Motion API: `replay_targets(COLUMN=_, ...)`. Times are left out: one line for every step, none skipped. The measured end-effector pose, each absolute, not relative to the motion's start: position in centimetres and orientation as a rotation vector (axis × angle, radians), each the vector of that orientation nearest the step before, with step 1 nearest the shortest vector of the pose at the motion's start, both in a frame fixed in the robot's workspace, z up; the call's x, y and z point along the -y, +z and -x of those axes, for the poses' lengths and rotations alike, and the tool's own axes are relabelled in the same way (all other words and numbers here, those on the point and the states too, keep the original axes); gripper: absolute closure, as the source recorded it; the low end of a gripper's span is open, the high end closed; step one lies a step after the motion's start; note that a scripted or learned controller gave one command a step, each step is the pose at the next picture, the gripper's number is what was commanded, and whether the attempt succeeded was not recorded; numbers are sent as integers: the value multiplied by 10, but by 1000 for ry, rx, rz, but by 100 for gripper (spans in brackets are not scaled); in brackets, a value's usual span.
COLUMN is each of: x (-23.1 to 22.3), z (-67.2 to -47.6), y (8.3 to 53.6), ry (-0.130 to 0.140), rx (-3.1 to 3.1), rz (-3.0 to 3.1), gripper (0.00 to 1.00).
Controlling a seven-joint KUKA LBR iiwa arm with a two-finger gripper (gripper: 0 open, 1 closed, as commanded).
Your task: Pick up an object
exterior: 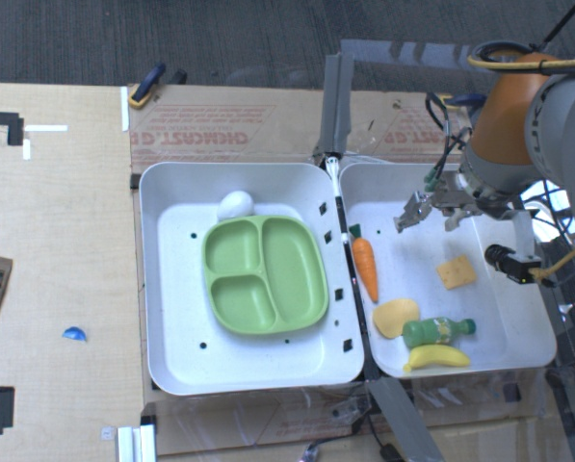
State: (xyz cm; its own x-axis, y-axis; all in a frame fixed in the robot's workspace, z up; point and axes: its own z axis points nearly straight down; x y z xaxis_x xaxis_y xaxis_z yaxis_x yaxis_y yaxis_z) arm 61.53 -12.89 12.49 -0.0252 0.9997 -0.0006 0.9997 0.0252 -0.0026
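Gripper (430, 212) hovers open above right bin (518, 349), near carrot (365, 267)

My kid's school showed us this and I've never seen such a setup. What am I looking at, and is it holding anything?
One camera looks down at a slant on a bench with two white bins. The grey and orange machine at right is a robot arm; its gripper hangs open over the right bin with nothing between its fingers. That bin has a carrot, cheese wedge, yellow chip, green bottle and banana. The left bin has a green plate and a white egg.
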Motion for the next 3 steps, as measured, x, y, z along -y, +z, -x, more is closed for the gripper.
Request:
replay_targets(x=130, z=-616, y=134, ry=6, rx=2252, rz=2190, gripper=100)
replay_targets(x=129, z=-616, y=134, ry=6, rx=2252, rz=2190, gripper=0)
replay_targets(x=174, z=-537, y=100, ry=-13, rx=2216, rz=2245, gripper=0)
